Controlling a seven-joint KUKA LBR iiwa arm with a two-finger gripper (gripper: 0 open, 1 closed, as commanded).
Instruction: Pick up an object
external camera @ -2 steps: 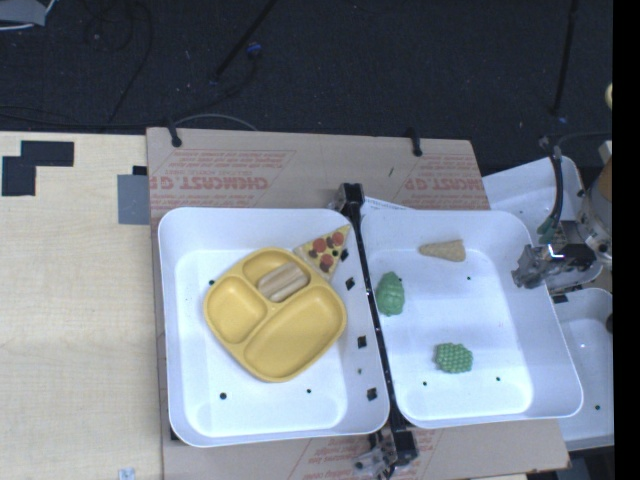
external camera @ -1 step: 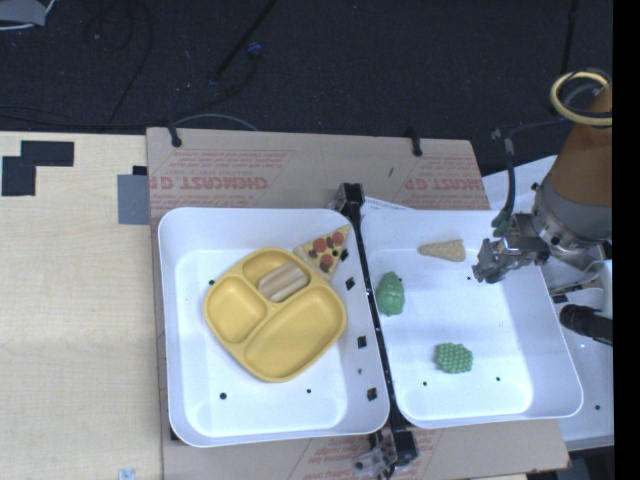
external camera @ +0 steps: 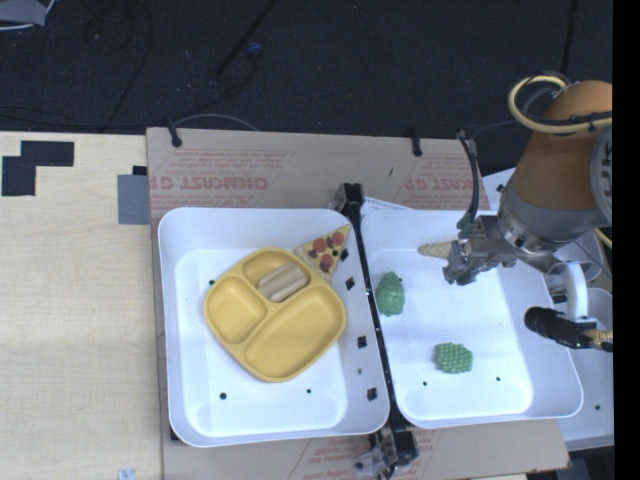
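From the overhead camera we see the arm (external camera: pixel 560 168) reaching in from the right, its orange band above the wrist, and the gripper (external camera: pixel 462 268) low over the upper part of the right bin (external camera: pixel 560 393). We cannot tell how the pincer stands; it is dark and small against the white floor, and nothing shows inside it.

Just up and left of the gripper lies a tan cone-shaped piece (external camera: pixel 435 250), very near the tool; we cannot tell whether they touch. Further left, near the divider between the 2 bins, sits a green leafy toy (external camera: pixel 389 294), apart from the gripper. Below and slightly left of the gripper, toward the front of the same bin, rests a green bumpy toy (external camera: pixel 453 357), well apart from it.

In the left bin (external camera: pixel 190 388) we see a yellow divided tray (external camera: pixel 285 343) with 3 compartments, and a tan, bun-like piece (external camera: pixel 283 282) lies in the upper one. A pizza slice toy (external camera: pixel 327 249) lies at the tray's upper right edge, close to the divider.
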